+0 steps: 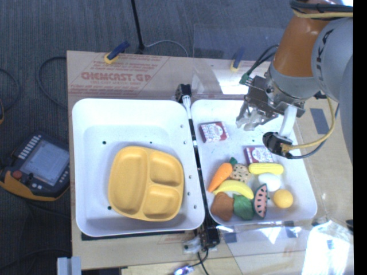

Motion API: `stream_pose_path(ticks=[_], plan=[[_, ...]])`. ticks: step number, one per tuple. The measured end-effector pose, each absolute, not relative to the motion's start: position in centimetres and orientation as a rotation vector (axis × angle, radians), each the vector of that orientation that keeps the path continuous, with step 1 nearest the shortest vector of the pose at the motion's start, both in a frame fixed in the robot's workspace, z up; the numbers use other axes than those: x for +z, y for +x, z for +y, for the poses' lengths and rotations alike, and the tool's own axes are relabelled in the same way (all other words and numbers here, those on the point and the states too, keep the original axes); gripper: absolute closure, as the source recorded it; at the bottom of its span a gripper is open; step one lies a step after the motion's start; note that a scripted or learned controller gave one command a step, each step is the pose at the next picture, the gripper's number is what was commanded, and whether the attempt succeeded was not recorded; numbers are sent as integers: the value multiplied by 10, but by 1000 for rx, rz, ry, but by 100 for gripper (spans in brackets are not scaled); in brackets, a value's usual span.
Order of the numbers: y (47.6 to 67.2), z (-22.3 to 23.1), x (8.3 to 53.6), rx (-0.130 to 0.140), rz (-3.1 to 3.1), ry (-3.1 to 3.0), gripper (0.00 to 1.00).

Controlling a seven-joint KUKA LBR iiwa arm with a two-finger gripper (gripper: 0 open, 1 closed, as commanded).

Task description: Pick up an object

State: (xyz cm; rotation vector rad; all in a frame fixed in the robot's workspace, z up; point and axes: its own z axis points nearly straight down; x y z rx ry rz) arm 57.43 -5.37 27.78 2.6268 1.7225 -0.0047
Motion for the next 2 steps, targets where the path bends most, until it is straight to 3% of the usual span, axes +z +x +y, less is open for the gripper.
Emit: stream_pose_path(ticks=[1, 2], plan=[[534, -125, 340, -4, 2117, 2319, 100], [535, -125, 349, -7, 2119, 2318, 100]])
